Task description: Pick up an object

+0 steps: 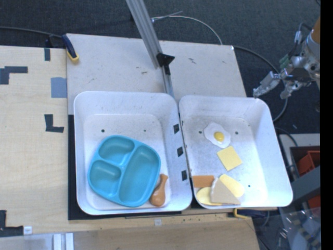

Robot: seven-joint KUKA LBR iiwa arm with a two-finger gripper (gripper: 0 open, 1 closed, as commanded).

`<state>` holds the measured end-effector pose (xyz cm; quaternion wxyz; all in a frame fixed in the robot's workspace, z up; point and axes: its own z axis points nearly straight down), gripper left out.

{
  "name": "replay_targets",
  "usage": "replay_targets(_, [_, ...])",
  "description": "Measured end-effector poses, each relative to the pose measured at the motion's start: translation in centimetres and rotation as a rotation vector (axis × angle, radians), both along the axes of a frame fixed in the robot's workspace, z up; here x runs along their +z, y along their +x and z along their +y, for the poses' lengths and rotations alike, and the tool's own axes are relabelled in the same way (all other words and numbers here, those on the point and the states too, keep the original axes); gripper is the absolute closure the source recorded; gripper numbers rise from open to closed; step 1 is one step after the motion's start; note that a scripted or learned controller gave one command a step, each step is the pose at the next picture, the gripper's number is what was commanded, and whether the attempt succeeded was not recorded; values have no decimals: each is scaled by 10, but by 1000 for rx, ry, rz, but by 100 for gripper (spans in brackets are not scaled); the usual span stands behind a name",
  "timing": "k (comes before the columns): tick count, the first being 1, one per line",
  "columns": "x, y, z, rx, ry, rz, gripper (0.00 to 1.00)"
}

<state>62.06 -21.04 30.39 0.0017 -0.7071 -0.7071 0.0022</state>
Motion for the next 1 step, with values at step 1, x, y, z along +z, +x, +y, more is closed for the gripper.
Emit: replay_targets(1, [47, -22, 0, 0, -1, -9, 0])
